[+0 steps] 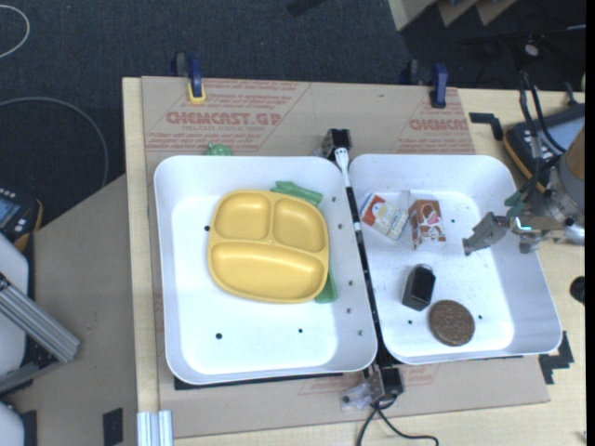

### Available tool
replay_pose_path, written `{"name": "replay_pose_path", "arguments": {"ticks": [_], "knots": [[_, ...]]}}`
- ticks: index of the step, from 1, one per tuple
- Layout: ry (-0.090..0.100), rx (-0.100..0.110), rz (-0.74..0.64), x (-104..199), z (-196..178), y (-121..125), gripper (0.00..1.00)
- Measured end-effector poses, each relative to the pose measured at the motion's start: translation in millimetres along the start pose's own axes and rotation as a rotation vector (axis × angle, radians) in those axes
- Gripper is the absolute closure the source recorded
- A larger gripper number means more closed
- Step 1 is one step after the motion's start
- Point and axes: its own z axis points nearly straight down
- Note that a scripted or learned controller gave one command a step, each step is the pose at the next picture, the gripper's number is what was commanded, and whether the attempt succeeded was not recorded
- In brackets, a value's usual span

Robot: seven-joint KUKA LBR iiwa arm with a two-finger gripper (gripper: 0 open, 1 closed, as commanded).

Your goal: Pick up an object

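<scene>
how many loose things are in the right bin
4: two crinkled red-and-white packets, one at the bin's far left, the other just right of it; a black block mid-bin; a brown disc near the front rim.

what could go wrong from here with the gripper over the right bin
The gripper hangs near the right bin's right side, apart from every item, so a straight descent may close on nothing. The black block and brown disc lie close together; reaching for one could nudge the other. The crumpled packets look flat and may slip.
</scene>
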Motion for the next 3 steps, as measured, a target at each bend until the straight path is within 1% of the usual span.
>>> {"name": "replay_pose_path", "arguments": {"ticks": [1, 2, 3], "knots": [[0.004, -0.001, 0.003, 31, 146, -17, 0.00], [-0.002, -0.013, -0.004, 45, 157, 58, 0.00], [0.002, 0.007, 0.003, 54, 160, -20, 0.00]]}}
